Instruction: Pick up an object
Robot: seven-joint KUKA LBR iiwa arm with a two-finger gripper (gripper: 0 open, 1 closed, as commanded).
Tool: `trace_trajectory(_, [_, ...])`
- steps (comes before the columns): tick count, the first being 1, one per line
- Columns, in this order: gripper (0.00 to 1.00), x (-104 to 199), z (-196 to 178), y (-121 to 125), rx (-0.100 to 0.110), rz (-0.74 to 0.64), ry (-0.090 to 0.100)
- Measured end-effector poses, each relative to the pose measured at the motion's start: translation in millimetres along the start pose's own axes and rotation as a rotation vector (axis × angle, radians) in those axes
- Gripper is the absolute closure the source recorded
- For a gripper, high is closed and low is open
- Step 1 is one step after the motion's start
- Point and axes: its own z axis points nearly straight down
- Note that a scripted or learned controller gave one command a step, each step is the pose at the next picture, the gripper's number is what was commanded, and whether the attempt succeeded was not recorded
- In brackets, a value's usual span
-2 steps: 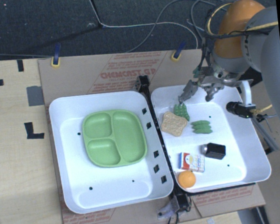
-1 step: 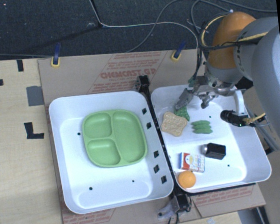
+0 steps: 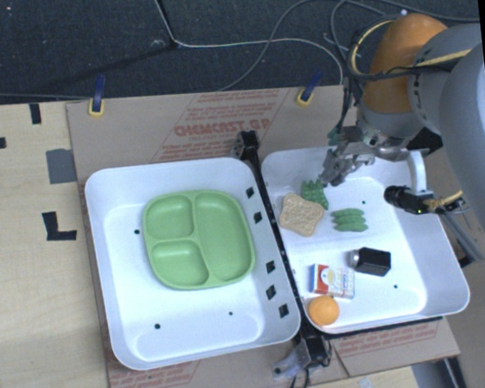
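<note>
Currently the gripper sits low in the right bin, at its far side, directly over or against a small dark green toy. Finger state: cannot tell at this resolution; contact with the toy also unclear.

Nearest target is that green toy, touching the far corner of a tan, bread-like slice. Judged light, probably rigid plastic, irregular outline; best taken across its narrow width, clear of the slice.

Others in the same bin: light green pod, black block, printed card box, orange ball (would roll). Left bin holds a green divided plate.
</note>
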Motion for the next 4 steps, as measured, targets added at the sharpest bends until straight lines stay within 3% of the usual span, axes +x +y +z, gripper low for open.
trace_trajectory(1, [1.0,-1,-57,10,-0.006,0.002,0.001])
trace_trajectory(2, [1.0,8,-114,6,-0.007,0.001,0.001])
trace_trajectory(3, [1.0,9,-137,6,-0.002,0.002,0.002])
trace_trajectory(4, [1.0,68,-126,-9,0.001,-0.002,0.003])
